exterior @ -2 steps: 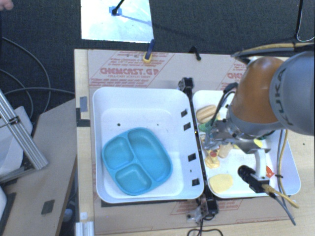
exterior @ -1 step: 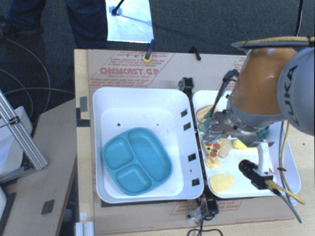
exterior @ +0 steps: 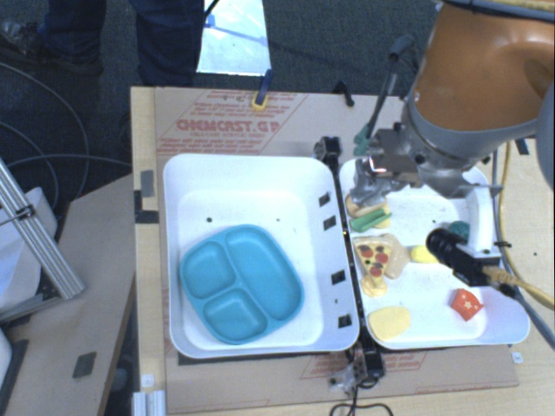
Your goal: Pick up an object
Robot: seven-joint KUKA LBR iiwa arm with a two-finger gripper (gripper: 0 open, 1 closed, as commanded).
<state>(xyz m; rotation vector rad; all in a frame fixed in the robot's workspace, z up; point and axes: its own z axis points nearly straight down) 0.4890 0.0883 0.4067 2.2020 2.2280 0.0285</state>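
Inside left bin (exterior: pixel 199 173) lies blue tray (exterior: pixel 240 281); right bin (exterior: pixel 507 323) holds toy food.

Soft even light, slight blur

The claw (exterior: pixel 375 183) hangs over toy food (exterior: pixel 368 214) in the right bin (exterior: pixel 507 319).

Blue plastic three-compartment tray (exterior: pixel 240 282) lying in left shallow white bin (exterior: pixel 251 173). Brown cardboard sheet with red lettering (exterior: pixel 227 120) under both bins. Grey aluminium frame rail (exterior: pixel 30 232) at far left.
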